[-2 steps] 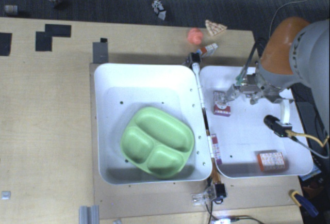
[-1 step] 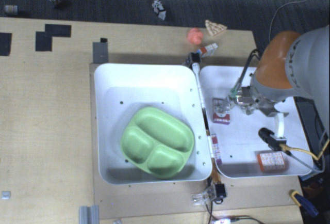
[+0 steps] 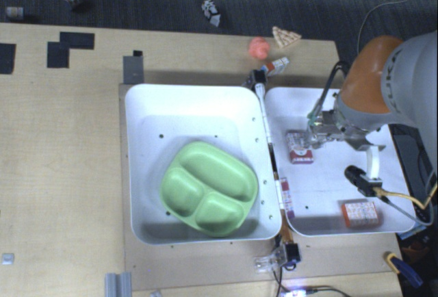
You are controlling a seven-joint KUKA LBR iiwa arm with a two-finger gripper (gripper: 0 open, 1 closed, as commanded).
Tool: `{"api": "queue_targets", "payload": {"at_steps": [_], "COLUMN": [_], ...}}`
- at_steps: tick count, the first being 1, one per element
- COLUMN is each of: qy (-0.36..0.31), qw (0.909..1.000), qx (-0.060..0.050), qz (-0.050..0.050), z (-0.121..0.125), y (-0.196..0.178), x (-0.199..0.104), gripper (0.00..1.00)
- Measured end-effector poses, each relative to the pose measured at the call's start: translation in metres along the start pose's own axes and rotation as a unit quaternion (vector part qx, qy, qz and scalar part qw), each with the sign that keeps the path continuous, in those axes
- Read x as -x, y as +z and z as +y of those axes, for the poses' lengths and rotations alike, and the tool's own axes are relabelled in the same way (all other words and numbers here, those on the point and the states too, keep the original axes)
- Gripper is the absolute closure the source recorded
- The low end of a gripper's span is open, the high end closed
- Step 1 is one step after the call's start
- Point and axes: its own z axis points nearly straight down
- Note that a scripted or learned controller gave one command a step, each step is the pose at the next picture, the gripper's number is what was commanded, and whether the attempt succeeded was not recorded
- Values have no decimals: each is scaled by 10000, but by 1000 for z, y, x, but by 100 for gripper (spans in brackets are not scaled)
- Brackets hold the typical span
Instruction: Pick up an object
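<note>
My pincer (image 3: 306,141) hovers over the carton (image 3: 299,148); grip unclear. It looks light, stiff; I'd grip its sides.

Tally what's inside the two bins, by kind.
Green divided plate: 1, left bin
Small red-and-white block: 1, right bin, under the gripper
Orange patterned block: 1, right bin
Total: 3
</note>
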Motion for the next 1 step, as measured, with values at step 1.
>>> {"api": "queue_targets", "payload": {"at_steps": [1], "qy": [0], "qw": [10000], "qx": [-5], "qz": [-1], "z": [0], "y": [0], "x": [0], "gripper": [0]}}
